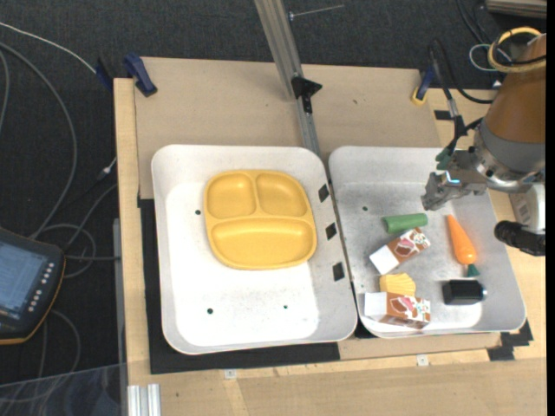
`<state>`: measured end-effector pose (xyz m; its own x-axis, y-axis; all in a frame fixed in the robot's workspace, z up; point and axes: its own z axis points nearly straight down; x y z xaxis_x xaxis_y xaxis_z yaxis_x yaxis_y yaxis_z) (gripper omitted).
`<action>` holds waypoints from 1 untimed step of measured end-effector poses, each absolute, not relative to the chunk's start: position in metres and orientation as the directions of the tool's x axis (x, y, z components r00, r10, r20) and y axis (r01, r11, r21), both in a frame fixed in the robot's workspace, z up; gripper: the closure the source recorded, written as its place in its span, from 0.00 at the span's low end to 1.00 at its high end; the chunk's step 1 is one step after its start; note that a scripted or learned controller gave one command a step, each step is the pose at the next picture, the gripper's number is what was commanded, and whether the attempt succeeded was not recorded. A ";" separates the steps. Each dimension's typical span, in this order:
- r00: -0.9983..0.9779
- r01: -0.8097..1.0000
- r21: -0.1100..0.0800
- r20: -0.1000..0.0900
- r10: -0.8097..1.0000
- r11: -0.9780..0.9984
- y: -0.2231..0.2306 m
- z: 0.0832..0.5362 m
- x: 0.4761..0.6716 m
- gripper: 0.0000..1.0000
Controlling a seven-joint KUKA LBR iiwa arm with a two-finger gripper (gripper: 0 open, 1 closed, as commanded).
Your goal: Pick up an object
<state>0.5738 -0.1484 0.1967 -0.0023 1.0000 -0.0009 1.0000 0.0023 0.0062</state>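
A robot arm with a broad orange band (520,107) wrapped round its rounded body, above a smooth grey wrist section (513,150). A yellow cable (507,43) loops near its top, with thin black cables (455,115) trailing alongside. Below sits a metal-grey gripper assembly (440,189) (small teal markings show on it), boxy and angular.

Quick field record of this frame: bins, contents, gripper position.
left bin: yellow three-compartment plastic tray
right bin: green cylinder, orange toy carrot, black block, two printed snack cartons, yellow ridged piece
gripper: over the right bin's upper part, above the green cylinder
held: nothing seen between the fingers
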 end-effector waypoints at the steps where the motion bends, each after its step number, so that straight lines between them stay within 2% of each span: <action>1: -0.001 1.000 0.007 -0.002 1.000 0.001 -0.157 0.248 0.580 1.00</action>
<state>0.5800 -0.1571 0.2478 -0.0014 1.0000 -0.0022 1.0000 0.0014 0.0073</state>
